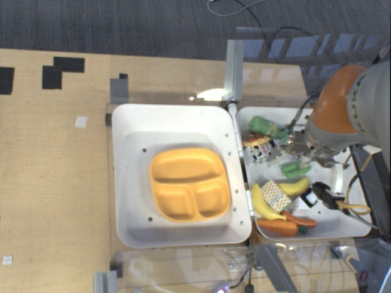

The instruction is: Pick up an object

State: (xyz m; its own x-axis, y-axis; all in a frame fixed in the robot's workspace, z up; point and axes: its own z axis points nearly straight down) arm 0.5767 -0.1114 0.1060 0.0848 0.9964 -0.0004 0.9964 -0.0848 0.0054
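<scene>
Your tool (292,150) is low in the right bin (342,227) at the frame's right, among the toy food (275,209); I cannot tell its opening. Nothing looks lifted; the pick remains.

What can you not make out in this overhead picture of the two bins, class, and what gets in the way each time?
1. Camera view: the pincer is too small and cluttered by toys to judge its grip.
2. Camera view: the right bin has its far right part covered by the arm.
3. Camera view: the green toy is partly hidden under the wrist, so its shape is unclear.
</scene>
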